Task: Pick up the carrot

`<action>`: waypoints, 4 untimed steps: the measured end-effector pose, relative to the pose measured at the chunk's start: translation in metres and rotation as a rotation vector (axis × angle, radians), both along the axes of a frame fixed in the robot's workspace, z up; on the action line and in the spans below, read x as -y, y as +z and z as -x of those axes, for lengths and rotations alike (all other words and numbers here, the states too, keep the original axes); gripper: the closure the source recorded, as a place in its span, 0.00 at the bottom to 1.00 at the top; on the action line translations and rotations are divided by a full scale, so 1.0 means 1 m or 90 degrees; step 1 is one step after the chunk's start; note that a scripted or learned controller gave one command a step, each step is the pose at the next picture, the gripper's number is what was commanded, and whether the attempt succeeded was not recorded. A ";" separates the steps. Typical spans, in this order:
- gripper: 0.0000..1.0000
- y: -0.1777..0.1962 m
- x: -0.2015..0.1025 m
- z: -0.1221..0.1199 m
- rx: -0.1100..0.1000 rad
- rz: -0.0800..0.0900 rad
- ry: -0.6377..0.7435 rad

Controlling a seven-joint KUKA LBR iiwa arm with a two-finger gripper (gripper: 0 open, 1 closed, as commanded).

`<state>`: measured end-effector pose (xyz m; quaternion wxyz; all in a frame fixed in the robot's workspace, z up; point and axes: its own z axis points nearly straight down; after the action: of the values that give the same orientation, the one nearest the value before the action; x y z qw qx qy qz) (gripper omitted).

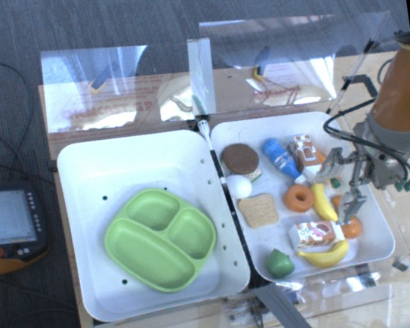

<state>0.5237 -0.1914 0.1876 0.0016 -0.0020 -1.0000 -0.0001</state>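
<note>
While the arm reaches in from the right, its gripper hangs low over the right bin, fingers parted a little with nothing clearly between them. Just beneath them lies the carrot, orange, near the bin's right wall, beside a banana and a donut. A green plate sits in the left bin.

Two white bins stand side by side. The left one holds one green plate. Right of this plate lie two bananas, one doughnut and one toast slice.
</note>
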 end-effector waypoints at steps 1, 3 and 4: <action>0.00 -0.083 0.005 -0.066 0.003 0.001 0.061; 1.00 -0.087 -0.079 -0.024 0.014 0.003 -0.082; 1.00 -0.055 -0.023 0.000 0.003 0.000 0.264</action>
<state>0.5238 -0.1686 0.1327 -0.0004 0.2039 -0.9790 -0.0001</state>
